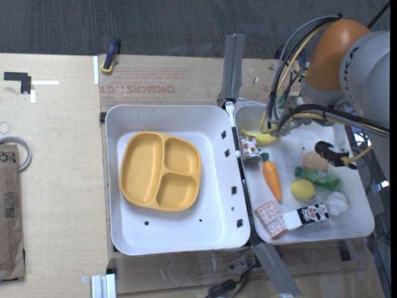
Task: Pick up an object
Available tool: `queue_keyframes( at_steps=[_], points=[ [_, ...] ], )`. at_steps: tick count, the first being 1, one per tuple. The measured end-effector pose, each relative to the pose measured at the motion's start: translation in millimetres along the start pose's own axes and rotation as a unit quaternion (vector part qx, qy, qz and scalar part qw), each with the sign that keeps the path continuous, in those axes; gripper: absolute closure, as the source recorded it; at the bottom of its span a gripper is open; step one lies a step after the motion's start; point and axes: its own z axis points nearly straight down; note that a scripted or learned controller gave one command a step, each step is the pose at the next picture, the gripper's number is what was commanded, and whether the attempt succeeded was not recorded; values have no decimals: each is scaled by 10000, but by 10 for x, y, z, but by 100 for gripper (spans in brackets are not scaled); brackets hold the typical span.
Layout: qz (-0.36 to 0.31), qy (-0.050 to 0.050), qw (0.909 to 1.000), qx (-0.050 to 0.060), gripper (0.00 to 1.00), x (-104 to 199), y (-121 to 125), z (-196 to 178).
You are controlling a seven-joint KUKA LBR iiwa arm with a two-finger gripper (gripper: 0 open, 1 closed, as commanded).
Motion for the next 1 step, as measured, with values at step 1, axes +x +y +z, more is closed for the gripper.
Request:
queue_keyframes(
  at_steps=[1],
  points=[
    [-713,3,9975,-15,100,331,35,-923]
  ],
)
